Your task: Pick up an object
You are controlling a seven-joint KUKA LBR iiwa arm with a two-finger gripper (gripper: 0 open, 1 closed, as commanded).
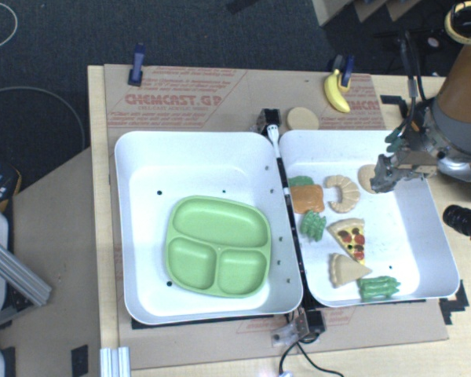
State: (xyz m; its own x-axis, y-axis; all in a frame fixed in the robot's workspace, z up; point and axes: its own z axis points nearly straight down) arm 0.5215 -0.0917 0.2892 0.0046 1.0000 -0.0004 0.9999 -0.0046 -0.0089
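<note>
Camera view shows the end effector [382,175] low over the right bin [424,258] near its far right side, next to a round tan cookie [366,177]; finger state can't tell. Risk: the fingers could clip the cookie's edge and push it away, or come up with nothing, since the toy food is small and flat. Croissant [345,192] sits just left of the end effector; pizza slice [350,237] and green divided plate [217,246] are farther off.
</note>
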